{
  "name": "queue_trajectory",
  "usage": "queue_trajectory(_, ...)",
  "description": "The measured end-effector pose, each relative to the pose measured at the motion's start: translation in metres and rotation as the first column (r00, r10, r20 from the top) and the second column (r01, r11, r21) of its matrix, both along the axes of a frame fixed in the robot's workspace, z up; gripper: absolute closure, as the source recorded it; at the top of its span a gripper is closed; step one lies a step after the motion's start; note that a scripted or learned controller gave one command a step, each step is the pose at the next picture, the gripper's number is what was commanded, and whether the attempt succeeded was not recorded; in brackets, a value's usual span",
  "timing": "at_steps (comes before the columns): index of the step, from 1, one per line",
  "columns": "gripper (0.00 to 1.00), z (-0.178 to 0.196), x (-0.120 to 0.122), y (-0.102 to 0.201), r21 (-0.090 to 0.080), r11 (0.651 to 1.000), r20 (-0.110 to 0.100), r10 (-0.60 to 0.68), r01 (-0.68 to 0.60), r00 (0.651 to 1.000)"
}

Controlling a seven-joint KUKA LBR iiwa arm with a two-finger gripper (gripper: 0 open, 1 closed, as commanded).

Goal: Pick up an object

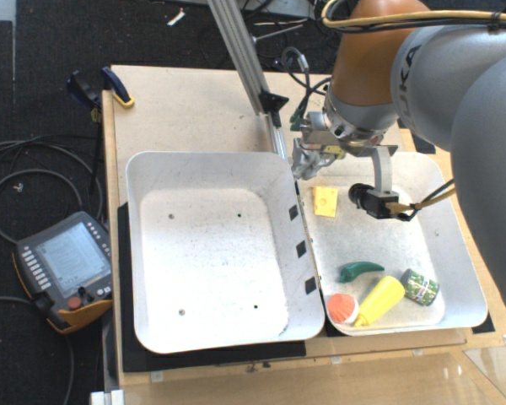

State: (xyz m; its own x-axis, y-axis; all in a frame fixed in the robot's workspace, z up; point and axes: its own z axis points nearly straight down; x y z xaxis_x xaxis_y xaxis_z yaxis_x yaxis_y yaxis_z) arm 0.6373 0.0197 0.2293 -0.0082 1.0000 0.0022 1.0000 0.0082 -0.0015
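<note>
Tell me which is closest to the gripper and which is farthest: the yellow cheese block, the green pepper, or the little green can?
1. Yellow cheese block: just below the gripper, top of the right bin.
2. Green pepper: lower in that bin, mid-way.
3. Green can: bottom right corner, farthest.

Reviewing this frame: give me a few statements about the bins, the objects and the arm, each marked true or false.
1. The yellow block lies in the right bin. True.
2. The gripper is over the left bin's middle. False: it is at the right bin's far-left corner, near the block.
3. A green curved object lies beside a yellow bottle-shaped object. True.
4. The green can is in the left bin. False: the right bin.
</note>
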Motion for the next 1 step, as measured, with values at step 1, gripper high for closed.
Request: queue_trajectory(1,1.0,0.0114,-0.0098,0.0519,0.0,1.0,0.002,0.0,0.0,1.0)
